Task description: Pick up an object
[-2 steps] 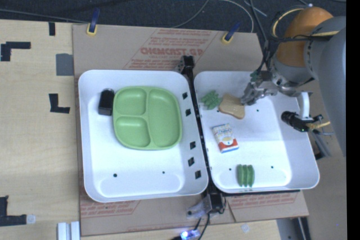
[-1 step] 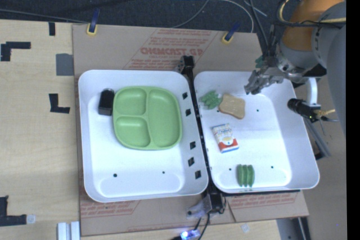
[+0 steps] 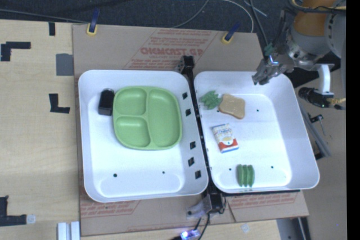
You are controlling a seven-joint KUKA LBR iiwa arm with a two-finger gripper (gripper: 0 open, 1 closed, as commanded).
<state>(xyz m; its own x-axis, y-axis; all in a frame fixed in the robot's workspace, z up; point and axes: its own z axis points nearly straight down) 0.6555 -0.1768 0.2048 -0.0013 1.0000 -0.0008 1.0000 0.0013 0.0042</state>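
Over the far right corner of the right bin point(image 3: 301, 137), the fingers point(image 3: 262, 77) hang just above the rim; they are too small and dark to tell whether they are parted or closed, and nothing shows between them. Every object lies to their left and nearer the camera. Closest is a tan bread slice point(image 3: 233, 106), with a green leafy piece point(image 3: 210, 99) just beyond it, hard against the wall between the bins. Farther toward the camera lies a small white and red carton point(image 3: 225, 138), and farther still a pair of green pods point(image 3: 245, 175) sits near the bin's front edge. The stretch of bin floor directly in front of the fingers, along the right wall, is bare white, with room to descend between the bread and the rim. The left bin point(image 3: 95, 166), well apart from the fingers, carries a green divided plate point(image 3: 148, 118) with a small black block point(image 3: 106, 102) touching its left edge. Both bins rest on a cardboard sheet point(image 3: 163, 48) on the desk point(image 3: 34, 137).
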